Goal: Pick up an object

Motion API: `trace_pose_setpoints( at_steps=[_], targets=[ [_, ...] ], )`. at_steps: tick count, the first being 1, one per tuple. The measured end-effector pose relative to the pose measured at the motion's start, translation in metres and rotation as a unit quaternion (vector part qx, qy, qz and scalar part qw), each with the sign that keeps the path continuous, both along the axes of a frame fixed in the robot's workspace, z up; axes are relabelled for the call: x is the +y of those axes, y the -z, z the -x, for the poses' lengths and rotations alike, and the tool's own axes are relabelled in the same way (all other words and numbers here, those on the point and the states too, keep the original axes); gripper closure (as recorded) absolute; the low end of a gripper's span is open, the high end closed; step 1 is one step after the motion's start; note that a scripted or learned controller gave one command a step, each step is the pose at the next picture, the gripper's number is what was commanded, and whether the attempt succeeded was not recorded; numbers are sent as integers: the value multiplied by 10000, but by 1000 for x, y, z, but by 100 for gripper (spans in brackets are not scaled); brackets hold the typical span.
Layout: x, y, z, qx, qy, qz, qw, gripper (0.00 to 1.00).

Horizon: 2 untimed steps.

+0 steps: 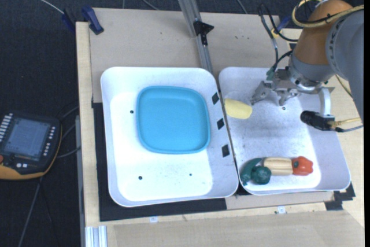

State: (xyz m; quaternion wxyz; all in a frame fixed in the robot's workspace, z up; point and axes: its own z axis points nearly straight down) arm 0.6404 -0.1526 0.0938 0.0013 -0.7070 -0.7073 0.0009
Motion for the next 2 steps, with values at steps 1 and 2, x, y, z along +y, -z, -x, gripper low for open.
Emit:
trace_pose_setpoints(
  at_steps=[1, 2],
  targets=[
    [0, -13, -1, -25, -3, 3, 10000, 100],
    [2, -56, 1, -37, 0, 6, 10000, 100]
  ],
)
